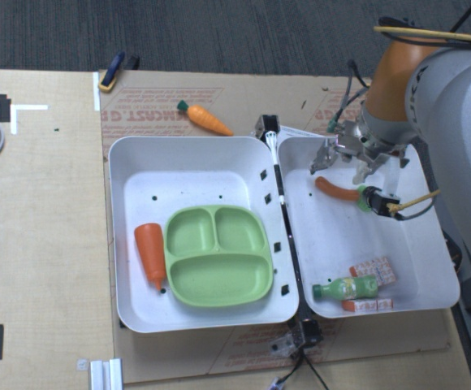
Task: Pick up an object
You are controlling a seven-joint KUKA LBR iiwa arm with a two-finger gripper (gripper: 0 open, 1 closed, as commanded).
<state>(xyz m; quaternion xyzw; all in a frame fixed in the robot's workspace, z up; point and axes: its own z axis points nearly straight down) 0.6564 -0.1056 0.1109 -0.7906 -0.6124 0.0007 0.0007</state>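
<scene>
Arm reaching in from right, tool (pixel 347 162) w/ fingers spread, above sausage (pixel 337 188), right bin (pixel 430 258).

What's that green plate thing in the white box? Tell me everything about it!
The green divided plate looks like smooth, light green plastic. It is a rounded rectangle with three sections: two small ones at the back and one wide one in front, and nothing lies in any of them. It lies flat on the floor of the left white bin, toward the front. An orange cylinder lies right along its left edge, close enough that they may touch.
</scene>
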